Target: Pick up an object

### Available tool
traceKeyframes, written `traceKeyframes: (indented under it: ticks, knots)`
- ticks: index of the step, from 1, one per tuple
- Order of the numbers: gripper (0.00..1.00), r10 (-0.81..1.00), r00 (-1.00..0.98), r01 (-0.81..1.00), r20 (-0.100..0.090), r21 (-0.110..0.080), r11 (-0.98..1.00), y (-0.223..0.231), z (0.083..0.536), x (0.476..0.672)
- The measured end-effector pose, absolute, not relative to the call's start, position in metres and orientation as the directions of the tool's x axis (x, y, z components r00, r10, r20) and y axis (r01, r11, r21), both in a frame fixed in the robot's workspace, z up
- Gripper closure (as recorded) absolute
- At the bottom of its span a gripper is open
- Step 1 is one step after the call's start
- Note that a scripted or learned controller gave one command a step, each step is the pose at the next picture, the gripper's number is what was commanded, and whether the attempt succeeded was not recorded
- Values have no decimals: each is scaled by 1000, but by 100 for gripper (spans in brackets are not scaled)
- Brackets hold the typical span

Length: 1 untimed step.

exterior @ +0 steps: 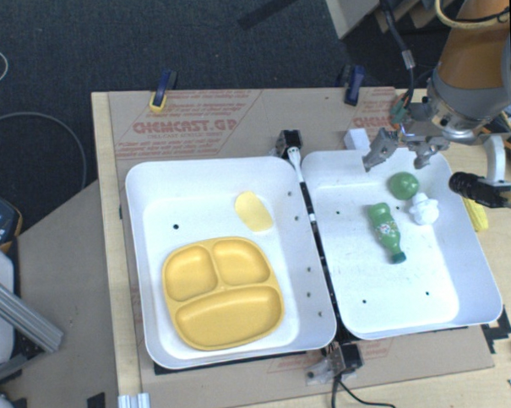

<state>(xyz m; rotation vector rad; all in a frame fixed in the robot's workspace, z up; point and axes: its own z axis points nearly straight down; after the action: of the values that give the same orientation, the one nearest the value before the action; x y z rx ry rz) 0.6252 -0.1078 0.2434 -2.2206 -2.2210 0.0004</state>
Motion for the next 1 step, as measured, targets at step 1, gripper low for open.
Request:
traceKeyframes:
  ticks: [1]
  knots:
    - [0,1000,-17,1000,5,8,17,47,281,661]
